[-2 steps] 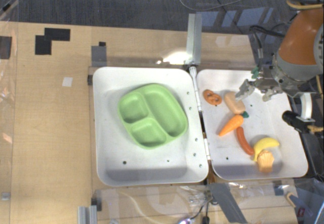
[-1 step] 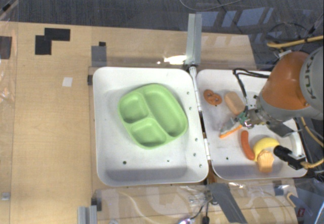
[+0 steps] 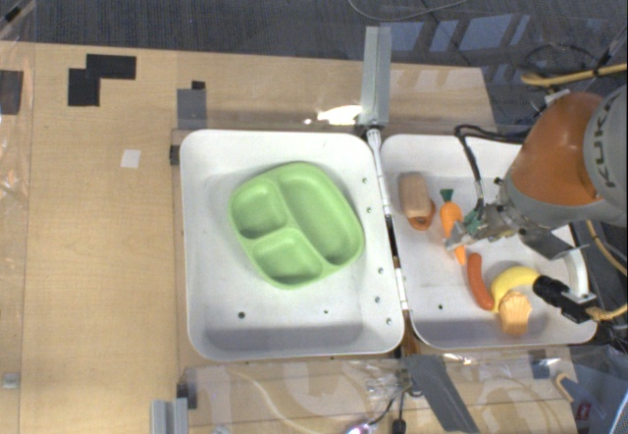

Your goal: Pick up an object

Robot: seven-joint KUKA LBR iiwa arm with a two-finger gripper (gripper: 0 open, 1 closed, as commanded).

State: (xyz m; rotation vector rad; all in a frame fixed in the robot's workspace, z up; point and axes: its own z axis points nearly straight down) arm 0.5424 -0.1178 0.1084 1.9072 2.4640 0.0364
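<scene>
One gripper (image 3: 469, 229) hangs low in the right bin (image 3: 432, 319); whether it is parted or closed cannot be told. Just beside it lie a toy carrot (image 3: 449, 216), a bread roll (image 3: 416, 199), a red-orange sausage (image 3: 478, 281) and a lemon (image 3: 514, 283). Left bin (image 3: 211, 319): a green divided plate (image 3: 295, 222), bare floor around it.

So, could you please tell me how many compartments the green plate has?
3. The green plate in the left bin has one small compartment at upper left, one long compartment along the right, and one small compartment at the bottom.
</scene>
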